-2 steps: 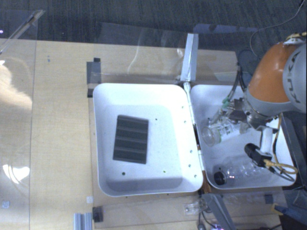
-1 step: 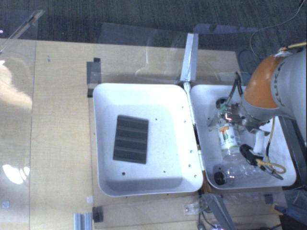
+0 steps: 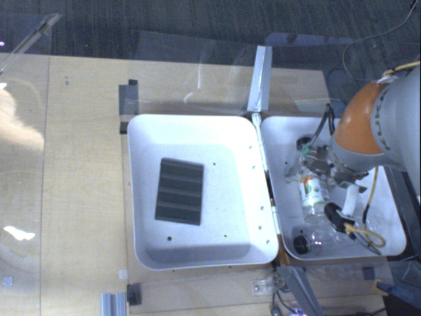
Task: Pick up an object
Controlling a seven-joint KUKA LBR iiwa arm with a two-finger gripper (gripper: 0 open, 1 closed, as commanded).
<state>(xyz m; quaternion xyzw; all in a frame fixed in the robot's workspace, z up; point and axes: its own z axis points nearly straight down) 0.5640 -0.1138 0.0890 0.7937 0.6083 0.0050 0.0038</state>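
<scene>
A clear plastic bottle (image 3: 311, 196) with a white, green and orange label lies in the right bin (image 3: 395, 232), its black cap (image 3: 300, 244) toward the front edge. My gripper (image 3: 308, 168) hangs low over the bottle's labelled end, right above it or touching it; the wrist hides where the two meet. A dark grey ribbed rectangular block (image 3: 179, 191) lies flat in the left bin (image 3: 237, 137), left of centre, far from the gripper.
The grey arm with its orange band (image 3: 358, 127) reaches in from the right over the right bin's back half. A metal divider post (image 3: 258, 84) stands behind the wall between the bins. Wooden bench surface surrounds both bins.
</scene>
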